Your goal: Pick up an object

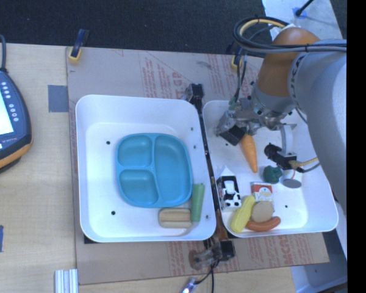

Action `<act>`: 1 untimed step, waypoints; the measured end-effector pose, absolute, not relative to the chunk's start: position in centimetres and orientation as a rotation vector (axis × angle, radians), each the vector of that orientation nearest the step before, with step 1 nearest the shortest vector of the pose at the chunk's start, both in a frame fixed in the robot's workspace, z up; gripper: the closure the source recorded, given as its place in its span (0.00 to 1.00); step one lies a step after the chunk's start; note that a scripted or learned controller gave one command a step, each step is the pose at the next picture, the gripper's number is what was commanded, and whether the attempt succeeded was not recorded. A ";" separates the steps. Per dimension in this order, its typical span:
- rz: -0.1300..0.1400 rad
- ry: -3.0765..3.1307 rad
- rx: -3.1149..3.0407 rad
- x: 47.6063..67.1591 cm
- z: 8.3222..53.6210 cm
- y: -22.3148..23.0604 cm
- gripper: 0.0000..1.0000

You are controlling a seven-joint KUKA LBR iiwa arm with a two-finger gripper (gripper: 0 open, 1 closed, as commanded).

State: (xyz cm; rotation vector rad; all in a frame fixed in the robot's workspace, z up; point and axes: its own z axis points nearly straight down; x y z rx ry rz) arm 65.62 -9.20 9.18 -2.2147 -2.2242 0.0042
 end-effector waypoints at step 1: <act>0.006 -2.224 -2.211 65.6 10.2 -9.3 1.00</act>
